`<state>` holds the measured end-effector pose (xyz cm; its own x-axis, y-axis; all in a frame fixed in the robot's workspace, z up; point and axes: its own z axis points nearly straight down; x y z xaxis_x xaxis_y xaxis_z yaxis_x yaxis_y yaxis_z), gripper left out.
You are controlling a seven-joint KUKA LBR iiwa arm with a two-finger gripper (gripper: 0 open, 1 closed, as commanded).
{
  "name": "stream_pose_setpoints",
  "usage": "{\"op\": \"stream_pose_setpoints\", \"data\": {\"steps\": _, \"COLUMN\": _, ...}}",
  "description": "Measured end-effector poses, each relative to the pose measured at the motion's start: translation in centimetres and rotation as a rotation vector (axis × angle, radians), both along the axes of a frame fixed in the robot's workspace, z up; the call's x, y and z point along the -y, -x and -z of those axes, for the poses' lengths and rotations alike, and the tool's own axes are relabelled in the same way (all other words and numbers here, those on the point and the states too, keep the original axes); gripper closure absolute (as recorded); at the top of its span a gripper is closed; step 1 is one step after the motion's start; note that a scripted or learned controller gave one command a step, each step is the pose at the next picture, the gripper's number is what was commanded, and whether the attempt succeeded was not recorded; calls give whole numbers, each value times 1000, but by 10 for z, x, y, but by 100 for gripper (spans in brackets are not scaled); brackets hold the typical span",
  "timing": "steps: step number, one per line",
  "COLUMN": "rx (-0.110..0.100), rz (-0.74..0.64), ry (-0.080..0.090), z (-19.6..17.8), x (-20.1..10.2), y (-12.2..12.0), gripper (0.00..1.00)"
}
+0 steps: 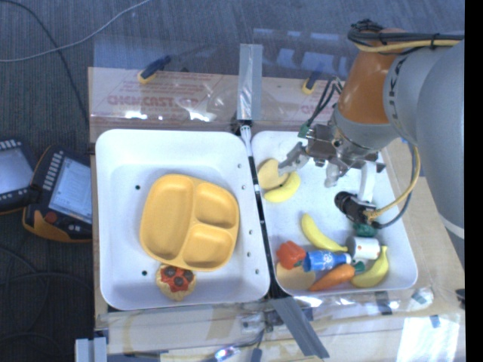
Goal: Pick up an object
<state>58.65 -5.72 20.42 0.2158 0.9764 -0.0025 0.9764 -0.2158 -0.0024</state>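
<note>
My gripper (311, 169) hangs over the upper part of the right bin (400, 225), open, its two fingers spread with nothing between them. Its left finger (290, 159) is just above and right of a pale yellow round piece (267, 173) that lies against a yellow banana (284, 191). A second banana (320, 234) lies below the gripper, mid-bin. Along the front wall sit a red piece (290, 253), a blue bottle (326, 261), an orange carrot (332, 277), a third banana (374, 270) and a small white can (366, 247).
The left bin (121, 172) holds a yellow divided plate (190, 221) and a small pizza-like toy (175, 280) at its front. The bins' shared wall (255, 202) runs just left of the pale yellow piece. A handheld pendant (56, 194) lies off the bench at left.
</note>
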Motion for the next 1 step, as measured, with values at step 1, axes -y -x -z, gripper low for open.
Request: {"op": "stream_pose_setpoints", "data": {"steps": 1, "rx": 0, "rz": -60, "ry": 2, "z": 103, "x": 39, "y": -41, "gripper": 0}}
